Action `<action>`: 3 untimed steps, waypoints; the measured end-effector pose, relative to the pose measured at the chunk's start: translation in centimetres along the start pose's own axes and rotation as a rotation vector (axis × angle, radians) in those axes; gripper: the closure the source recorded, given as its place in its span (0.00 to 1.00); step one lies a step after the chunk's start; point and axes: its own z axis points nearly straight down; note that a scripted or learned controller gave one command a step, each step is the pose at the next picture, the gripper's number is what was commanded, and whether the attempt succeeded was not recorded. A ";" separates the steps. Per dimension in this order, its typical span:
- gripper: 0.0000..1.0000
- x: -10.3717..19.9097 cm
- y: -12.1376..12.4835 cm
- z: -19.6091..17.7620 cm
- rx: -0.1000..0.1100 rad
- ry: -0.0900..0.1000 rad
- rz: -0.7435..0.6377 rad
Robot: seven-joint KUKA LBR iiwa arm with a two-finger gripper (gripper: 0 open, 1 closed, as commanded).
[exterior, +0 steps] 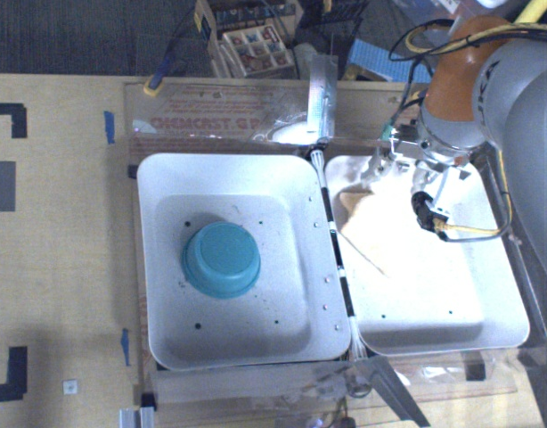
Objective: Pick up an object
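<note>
Jaws: state cannot be told | gripper [380, 163] over right bin [434, 315] | target: teal bowl [222, 259], inverted, left bin [167, 185] | likely light, rigid, slippery | grasp across rim.

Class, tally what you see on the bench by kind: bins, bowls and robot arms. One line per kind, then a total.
White bins: 2, the left bin and the right bin
Blue bowls: 1, the blue bowl in the left bin
Robot arms: 1, the arm
Total: 4
</note>
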 end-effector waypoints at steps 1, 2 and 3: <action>0.00 -9.6 1.4 -0.2 -0.005 -0.002 -0.085; 0.00 -1.2 0.4 4.0 -0.002 0.000 -0.140; 0.00 -5.1 1.4 4.8 -0.009 0.000 -0.088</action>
